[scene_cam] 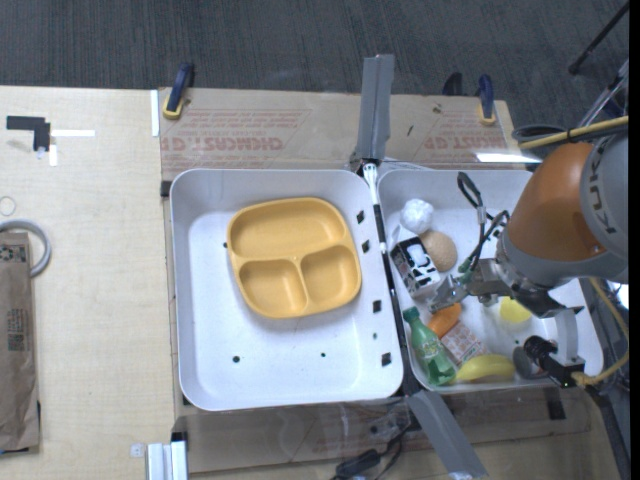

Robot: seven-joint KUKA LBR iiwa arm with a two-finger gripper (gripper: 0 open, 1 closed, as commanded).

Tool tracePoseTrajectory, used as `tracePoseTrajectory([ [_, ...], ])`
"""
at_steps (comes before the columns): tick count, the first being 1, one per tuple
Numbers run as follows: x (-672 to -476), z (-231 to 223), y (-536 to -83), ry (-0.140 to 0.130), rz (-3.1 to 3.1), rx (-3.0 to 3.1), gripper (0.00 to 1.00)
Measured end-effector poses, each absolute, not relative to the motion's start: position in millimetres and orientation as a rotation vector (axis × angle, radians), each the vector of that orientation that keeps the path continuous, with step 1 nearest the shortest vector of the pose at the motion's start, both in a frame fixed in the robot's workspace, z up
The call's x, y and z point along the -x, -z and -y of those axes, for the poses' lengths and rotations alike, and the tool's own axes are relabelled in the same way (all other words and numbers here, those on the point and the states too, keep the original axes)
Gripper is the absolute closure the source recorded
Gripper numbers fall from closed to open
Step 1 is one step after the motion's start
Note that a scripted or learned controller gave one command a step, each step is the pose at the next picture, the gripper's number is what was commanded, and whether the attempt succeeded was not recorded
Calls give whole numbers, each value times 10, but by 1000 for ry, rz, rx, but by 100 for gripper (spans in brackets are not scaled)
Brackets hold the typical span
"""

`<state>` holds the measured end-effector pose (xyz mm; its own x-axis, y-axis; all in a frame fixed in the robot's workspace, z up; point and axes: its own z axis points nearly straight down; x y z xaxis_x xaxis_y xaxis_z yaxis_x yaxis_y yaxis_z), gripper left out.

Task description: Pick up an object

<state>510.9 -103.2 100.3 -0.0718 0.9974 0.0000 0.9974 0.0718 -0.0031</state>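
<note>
Two bins, arm over the right one

Gripper (452, 290) low in right bin (590, 368) among clutter: egg (438, 250), carrot (446, 319), green bottle (428, 348), banana (485, 368). Jaws' state: cannot tell. Left bin (200, 348) holds a yellow divided plate (294, 256).

We seem to be in a robotics lab: the arm (565, 218) reaches over two white bins (190, 298) on a wooden bench (90, 268), with clamps (180, 90) pinning cardboard (270, 133) behind the bins and dark carpet (300, 18) beyond.
</note>
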Motion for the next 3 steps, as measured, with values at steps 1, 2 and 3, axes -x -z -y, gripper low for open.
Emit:
tracePoseTrajectory([
  [1, -4801, 1354, -908, -2, 2316, 2118, 0],
  [2, -4800, 1359, -993, -4, 2312, 2121, 100],
  [3, -5120, 1006, -2248, -4, 2239, 2203, 100],
])
